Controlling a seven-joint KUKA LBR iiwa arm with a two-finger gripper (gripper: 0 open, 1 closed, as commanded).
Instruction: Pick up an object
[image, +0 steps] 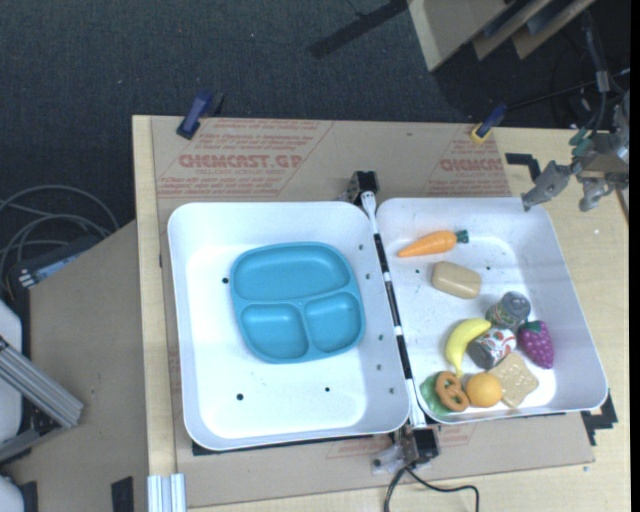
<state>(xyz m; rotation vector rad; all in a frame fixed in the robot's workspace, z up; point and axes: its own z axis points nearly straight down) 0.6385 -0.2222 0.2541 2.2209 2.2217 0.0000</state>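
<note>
- My hand (563, 185) sits up at the far right, above the desk (150, 300) edge, just off the far-right corner of the right bin (570, 300). Fingers look spread apart, nothing btwn them.
- All the pickable stuff is in the right bin: carrot (432, 243) at the far end, tan block (456, 280) just below it, then a tight bunch nearer the camera: banana (463, 340), small can (492, 349), grey lump (513, 308), grapes (538, 343), cracker (515, 379), orange (484, 390), pretzel (450, 393) on a green bit.
- Left bin (200, 400) has a blue divided plate (297, 301); not a target, I'd say.
- Best bet imo: carrot or tan block. Both lie apart from the rest, w/ free floor around them, and they're nearest my hand.
- Carrot: come straight down, fingers across the narrow width, mid-body, not the thin tip.
- Tan block: grip across the short side; it lies slightly tilted, so turn the wrist to match.
- Avoid the bunch: things touch, fingers would likely shove neighbours or pinch two at once.
- Go low enough before closing, and mind the bin wall on the way in.
</note>
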